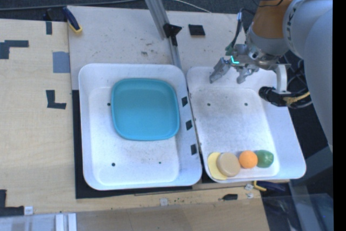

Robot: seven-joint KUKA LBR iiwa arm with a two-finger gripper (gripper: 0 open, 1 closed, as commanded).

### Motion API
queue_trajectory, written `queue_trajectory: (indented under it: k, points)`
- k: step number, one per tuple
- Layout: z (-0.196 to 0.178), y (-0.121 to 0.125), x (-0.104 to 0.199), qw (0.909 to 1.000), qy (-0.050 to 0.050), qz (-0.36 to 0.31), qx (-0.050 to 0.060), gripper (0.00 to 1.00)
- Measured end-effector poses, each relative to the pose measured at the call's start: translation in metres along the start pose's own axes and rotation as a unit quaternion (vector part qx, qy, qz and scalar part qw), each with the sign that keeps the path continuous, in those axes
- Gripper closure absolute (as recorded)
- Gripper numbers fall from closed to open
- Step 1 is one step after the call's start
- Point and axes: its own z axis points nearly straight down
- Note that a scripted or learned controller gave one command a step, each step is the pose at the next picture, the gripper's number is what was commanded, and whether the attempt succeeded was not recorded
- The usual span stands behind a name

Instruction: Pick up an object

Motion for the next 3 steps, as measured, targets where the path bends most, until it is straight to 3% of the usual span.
queue_trajectory:
  k: [1, 3]
  points:
    - [0.000, 0.000, 0.000, 1.0000, 0.000, 0.000, 0.000, 0.00]
    - [0.106, -0.005, 0.009, 1.0000, 0.000, 0.000, 0.001, 0.00]
